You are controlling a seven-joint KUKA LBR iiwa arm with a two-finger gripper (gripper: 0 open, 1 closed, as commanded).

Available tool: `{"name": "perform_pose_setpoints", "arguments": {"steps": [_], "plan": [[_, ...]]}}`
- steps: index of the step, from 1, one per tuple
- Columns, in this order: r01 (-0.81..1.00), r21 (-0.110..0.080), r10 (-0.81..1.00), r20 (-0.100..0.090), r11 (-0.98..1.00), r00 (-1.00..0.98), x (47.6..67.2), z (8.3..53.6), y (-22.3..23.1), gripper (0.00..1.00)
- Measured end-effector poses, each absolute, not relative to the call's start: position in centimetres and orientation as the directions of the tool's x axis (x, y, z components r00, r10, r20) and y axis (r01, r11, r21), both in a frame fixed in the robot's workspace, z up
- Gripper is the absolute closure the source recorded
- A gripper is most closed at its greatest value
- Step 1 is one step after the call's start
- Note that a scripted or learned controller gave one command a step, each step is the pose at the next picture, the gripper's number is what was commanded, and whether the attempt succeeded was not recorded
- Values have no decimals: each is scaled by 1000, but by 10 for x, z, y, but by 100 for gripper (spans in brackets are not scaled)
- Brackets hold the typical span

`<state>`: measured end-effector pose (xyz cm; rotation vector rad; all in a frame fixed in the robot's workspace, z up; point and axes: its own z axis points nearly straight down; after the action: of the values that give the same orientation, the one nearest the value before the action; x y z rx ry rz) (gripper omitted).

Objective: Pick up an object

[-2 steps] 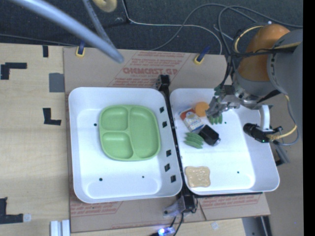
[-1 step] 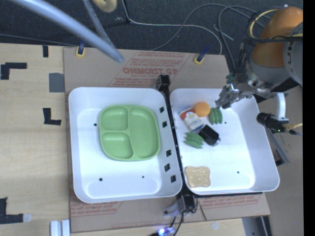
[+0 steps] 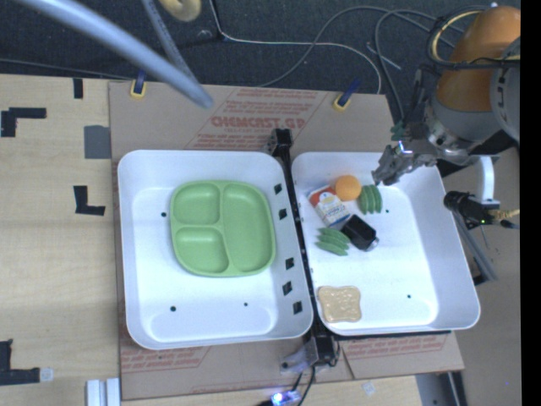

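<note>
The right bin holds a cluster of small objects: an orange ball, a green ridged piece, a red-and-white packet, a black block, another green piece, and a slice of toast near the front wall. My gripper hangs over the bin's back right part, just right of and above the orange ball and the green ridged piece. I see nothing between its fingers.
The left bin holds a green divided plate. A black divider with clips runs between the bins. Cables lie on the dark surface behind the bench. The arm's orange band sits at the upper right.
</note>
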<state>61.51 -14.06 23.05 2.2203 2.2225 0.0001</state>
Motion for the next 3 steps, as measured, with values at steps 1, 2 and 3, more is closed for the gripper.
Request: {"name": "perform_pose_setpoints", "arguments": {"steps": [1, 2, 3], "plan": [[1000, -2, 1000, 0, 2, -2, 590, 232, -93, 100], [1000, -3, 1000, 0, 4, -4, 584, 223, -44, 100], [1000, -3, 1000, 1, 5, -5, 559, 227, 8, 100]]}}
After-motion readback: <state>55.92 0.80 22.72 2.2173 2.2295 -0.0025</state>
